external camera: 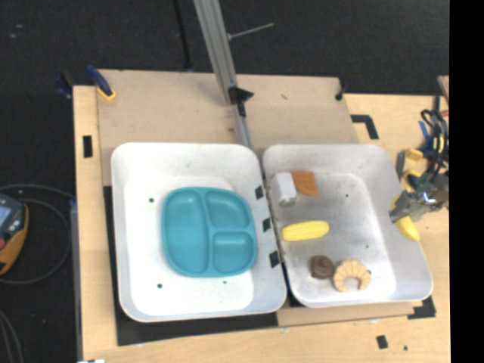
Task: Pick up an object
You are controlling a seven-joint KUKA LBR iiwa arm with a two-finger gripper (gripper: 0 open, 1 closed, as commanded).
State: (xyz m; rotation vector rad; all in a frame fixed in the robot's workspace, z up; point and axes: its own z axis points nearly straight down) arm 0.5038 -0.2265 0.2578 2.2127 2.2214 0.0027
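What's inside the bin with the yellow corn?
The right bin holds corn, a croissant, a brown lump, an orange piece and a grey block. Whatever lies beneath them is covered.

- You look down from one fixed camera mounted above the pale wooden desk (204,104), tilted at a slant rather than straight overhead.
- Your view sits far enough back to take in both shallow white plastic bins, the left bin (136,293) and the right bin (386,165), side by side.
- Dark floor borders the desk at the top and left of your frame.
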